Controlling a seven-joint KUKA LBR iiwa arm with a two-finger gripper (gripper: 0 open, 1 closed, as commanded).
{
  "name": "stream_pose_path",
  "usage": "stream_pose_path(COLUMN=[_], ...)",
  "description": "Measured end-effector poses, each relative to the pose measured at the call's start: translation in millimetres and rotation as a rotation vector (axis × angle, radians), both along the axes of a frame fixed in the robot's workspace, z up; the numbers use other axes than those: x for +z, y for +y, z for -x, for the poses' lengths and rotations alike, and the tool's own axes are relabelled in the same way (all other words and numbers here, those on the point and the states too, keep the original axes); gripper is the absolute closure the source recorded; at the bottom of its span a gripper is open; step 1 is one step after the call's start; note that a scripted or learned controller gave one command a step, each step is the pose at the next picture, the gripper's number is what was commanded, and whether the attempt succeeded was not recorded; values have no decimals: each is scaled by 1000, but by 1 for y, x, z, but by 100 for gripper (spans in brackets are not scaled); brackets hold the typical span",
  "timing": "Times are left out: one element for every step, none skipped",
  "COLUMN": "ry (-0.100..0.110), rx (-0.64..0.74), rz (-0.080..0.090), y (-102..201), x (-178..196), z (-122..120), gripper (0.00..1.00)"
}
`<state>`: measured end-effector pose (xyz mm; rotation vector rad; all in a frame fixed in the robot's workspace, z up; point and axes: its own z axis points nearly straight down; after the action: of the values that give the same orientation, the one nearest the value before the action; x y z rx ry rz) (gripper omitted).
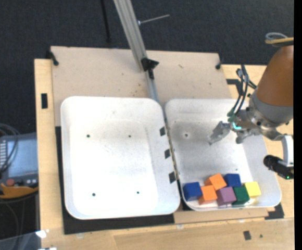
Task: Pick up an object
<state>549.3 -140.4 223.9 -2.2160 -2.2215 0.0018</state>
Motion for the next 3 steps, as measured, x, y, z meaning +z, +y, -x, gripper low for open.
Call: stream_pose_path(ry=[-5,2,1], rx=[-2,-5,-6], rz=[1,3,4], y=[0,-4,-4], x=[2,-61,-103], z=[-1,0,1], gripper=[0,0,0])
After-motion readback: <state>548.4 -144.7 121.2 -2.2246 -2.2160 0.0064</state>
